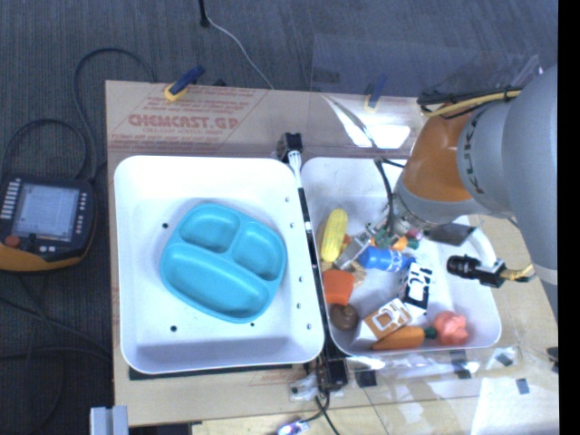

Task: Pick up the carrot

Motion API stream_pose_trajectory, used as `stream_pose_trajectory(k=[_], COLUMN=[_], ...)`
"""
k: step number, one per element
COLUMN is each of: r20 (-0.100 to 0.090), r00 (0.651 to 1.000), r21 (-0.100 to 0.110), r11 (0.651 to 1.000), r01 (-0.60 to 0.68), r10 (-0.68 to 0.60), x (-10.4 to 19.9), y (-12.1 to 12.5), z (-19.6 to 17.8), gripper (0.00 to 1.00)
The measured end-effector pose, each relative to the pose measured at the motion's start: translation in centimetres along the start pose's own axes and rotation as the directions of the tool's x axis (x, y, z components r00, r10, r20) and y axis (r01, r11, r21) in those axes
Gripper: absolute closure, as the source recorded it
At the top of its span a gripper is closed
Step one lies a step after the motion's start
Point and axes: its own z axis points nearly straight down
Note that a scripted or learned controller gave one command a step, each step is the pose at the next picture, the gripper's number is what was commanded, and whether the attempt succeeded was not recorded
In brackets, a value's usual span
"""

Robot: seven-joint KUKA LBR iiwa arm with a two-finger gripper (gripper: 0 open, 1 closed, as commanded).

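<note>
Along the front wall of the right-hand shallow white bin (pixel 485 284) I see the orange carrot (pixel 400 338) lying on its side, its tip pointing toward the bin's near left corner and its stem end beside a pink-red rounded toy (pixel 450 326). A small tan-and-white box (pixel 390 316) sits touching its upper side, so the carrot is hemmed between that box and the bin's front rim — little open room on either long side.

My gripper (pixel 391 236) hangs over the middle of the same bin, well apart from the carrot, under the grey arm with the orange band (pixel 446 166). I cannot tell how it is set from this angle; small coloured pieces crowd around its tip.

Just below it lies a blue bottle-shaped object (pixel 384 260), and to the left a yellow corn cob (pixel 334 233) stands along the bin's left wall. An orange-red block (pixel 338 287) and a dark brown round piece (pixel 343 316) fill the near left corner. A black-and-white item (pixel 418 286) lies right of centre.

The left white bin (pixel 136 243) holds a blue sectioned plastic tray (pixel 224 259), with bare floor around it on all sides. A grey teach pendant (pixel 43 221) rests off the bench to the left.
</note>
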Motion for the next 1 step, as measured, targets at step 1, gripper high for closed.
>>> stream_pose_trajectory(k=[1], r20=[0.008], r00=[1.0], r21=[-0.001], r11=[1.0], r01=[0.001], r10=[-0.001], x=[-0.25], y=[0.08], z=[-1.2], gripper=[1.0])
